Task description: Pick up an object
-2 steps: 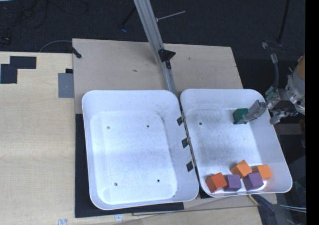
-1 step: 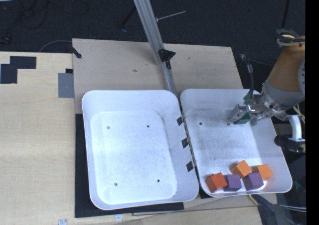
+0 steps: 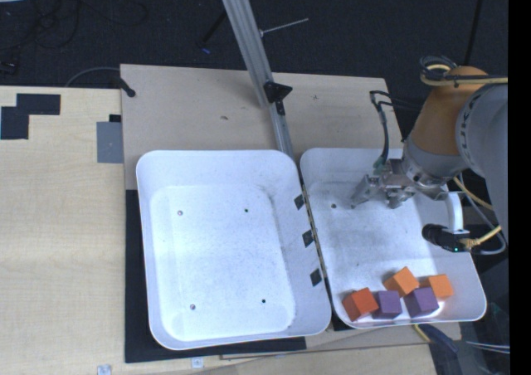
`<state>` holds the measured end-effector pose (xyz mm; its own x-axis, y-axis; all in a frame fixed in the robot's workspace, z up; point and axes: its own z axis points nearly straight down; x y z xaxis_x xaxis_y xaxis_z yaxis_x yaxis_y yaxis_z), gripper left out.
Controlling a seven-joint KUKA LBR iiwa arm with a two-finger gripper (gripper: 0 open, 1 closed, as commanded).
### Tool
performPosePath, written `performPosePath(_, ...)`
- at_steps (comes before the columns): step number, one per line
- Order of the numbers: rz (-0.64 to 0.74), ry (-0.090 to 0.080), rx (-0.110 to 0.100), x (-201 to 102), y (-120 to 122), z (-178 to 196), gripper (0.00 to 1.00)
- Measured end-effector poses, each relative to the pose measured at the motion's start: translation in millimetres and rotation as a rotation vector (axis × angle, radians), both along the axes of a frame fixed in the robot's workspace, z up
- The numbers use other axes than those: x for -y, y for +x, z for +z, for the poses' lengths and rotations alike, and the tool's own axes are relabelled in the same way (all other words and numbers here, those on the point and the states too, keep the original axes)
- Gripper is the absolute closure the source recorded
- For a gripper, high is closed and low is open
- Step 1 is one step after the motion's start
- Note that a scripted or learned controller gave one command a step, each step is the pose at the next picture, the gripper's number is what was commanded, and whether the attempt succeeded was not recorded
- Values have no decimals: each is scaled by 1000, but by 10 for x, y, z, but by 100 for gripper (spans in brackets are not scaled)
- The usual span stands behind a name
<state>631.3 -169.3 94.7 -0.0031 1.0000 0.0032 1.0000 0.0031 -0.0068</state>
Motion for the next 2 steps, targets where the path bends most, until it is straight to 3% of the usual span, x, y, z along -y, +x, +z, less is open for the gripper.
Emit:
performPosePath(1, -8, 29, -59, 360, 282, -75, 0)
performPosePath(2, 0, 21, -59, 368, 270, 19, 100)
